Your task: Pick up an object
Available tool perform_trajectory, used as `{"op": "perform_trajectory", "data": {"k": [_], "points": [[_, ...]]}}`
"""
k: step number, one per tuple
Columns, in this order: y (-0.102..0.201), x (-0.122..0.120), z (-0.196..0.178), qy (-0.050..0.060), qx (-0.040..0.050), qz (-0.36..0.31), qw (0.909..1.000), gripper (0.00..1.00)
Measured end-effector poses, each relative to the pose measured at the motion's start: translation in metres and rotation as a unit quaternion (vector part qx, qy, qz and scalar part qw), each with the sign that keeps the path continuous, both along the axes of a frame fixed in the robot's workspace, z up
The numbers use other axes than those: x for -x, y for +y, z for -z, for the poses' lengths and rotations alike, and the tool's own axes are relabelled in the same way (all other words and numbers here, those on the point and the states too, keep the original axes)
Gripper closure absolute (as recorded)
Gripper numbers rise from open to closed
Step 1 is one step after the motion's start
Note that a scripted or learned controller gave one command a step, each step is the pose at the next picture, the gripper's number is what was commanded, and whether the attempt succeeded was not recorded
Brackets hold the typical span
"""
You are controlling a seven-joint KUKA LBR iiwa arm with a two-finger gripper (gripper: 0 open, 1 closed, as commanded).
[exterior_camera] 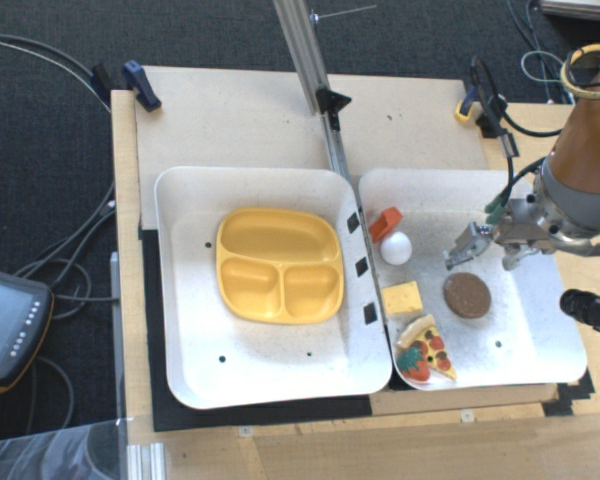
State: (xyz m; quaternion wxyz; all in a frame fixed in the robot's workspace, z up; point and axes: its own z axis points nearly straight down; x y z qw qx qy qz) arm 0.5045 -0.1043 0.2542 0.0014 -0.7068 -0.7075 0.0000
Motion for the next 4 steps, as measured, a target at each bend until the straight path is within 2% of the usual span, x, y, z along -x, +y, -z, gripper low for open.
{"op": "perform_trajectory", "data": {"k": [1, 2, 4], "points": [[0.0, 0.0, 0.0, -0.001, 0.0003, 0.0, 1.0, 0.0], [-0.001, 0.01, 0.054, 0.003, -0.0003, 0.001, 1.0, 0.0], [0.0, 0.014, 0.141, 0.003, -0.0005, 0.001, 1.0, 0.0]]}}
